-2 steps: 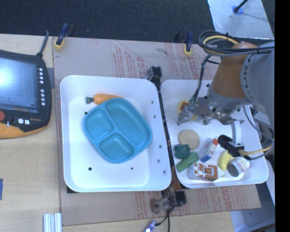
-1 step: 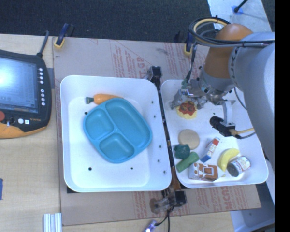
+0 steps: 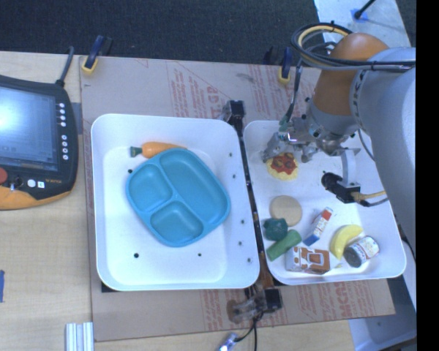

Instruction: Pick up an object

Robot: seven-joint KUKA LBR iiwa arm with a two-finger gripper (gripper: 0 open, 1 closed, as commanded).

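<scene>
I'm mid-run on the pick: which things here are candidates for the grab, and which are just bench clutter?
In play:
claw, poised at the red and yellow toy pizza
tan round disc
green toy vegetable
small tube
brown and white carton
banana
small can
blue divided plate
carrot

Clutter:
teach pendant
yellow clamps

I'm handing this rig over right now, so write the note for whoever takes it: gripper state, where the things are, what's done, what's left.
Gripper: low over the far end of the right bin, at the pizza toy; nothing visibly held.
Right bin also holds a tan disc, green toy, small carton, tube, banana and can.
Left bin: blue divided plate, carrot.
Done: approach. Left: grasp and lift.
</scene>
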